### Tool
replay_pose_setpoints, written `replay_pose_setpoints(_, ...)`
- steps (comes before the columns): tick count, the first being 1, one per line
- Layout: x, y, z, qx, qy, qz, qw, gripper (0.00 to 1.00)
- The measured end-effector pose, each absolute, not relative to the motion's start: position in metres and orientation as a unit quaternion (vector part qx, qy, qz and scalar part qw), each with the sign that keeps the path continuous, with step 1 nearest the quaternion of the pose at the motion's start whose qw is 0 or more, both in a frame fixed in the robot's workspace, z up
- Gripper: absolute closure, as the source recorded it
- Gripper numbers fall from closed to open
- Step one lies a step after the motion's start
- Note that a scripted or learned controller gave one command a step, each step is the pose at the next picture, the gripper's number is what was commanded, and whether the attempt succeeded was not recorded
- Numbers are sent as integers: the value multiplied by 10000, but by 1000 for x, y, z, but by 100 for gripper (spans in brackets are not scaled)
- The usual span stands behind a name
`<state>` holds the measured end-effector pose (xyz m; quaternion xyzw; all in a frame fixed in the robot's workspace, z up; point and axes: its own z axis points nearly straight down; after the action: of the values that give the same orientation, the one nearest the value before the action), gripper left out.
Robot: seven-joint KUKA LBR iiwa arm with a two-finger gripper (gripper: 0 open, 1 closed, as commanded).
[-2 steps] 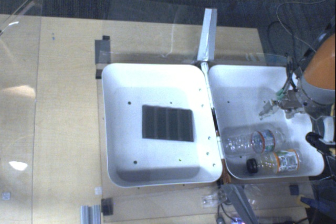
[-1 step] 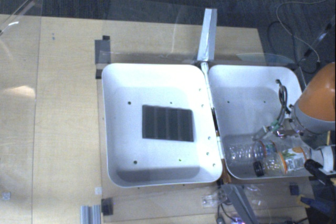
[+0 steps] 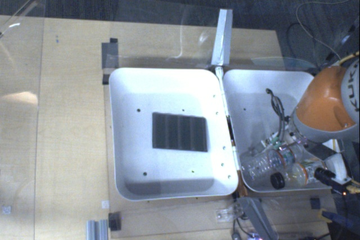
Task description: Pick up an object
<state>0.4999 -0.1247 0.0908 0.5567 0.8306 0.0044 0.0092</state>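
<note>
Blurring together, clear items point(image 3: 275, 163) in the right bin point(image 3: 250, 98) defy identification.

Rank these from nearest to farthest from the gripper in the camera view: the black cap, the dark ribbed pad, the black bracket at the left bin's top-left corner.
From the gripper:
1. Black cap, right bin, just below.
2. Dark ribbed pad, middle of left bin.
3. Black bracket, far top-left.

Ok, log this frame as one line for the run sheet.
arm: over right bin | hand: low among clear plastic clutter | grasp: unconfirmed | left bin: dark ribbed block at centre
</note>
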Motion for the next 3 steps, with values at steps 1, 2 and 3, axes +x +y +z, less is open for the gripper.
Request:
replay_pose_setpoints(1,576,-106,90,6260,7797,46,61,0)
replay_pose_setpoints(2,671,-115,87,6721,7405,19,29,0)
replay_pose_setpoints(3,610,-138,89,6098,7926,24,43,0)
